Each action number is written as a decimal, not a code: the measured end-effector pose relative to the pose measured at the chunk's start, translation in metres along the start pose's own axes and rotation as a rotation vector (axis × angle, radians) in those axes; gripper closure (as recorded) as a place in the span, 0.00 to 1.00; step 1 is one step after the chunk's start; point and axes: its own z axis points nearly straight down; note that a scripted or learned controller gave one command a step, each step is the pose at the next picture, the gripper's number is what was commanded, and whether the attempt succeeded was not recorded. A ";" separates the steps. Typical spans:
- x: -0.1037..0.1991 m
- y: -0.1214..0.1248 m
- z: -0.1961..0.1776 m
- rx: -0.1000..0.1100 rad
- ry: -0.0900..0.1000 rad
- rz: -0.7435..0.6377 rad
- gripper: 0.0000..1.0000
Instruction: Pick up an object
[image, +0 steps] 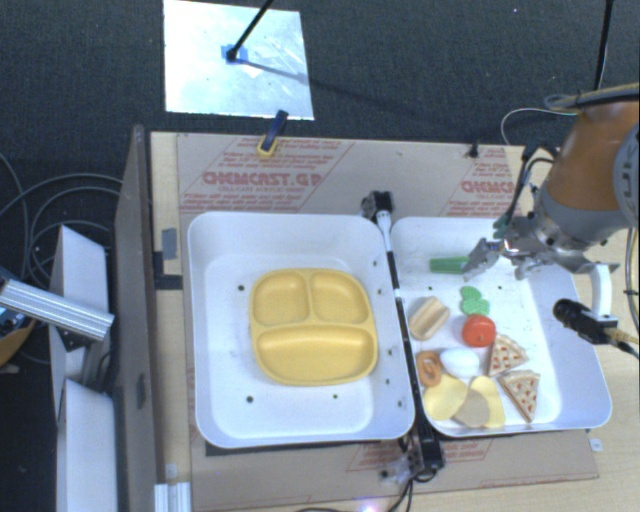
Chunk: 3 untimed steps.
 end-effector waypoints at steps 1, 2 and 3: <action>0.009 -0.014 0.090 -0.006 -0.002 0.002 0.00; -0.008 -0.057 0.099 -0.013 -0.001 0.005 0.00; -0.011 -0.054 0.086 -0.020 -0.009 0.004 1.00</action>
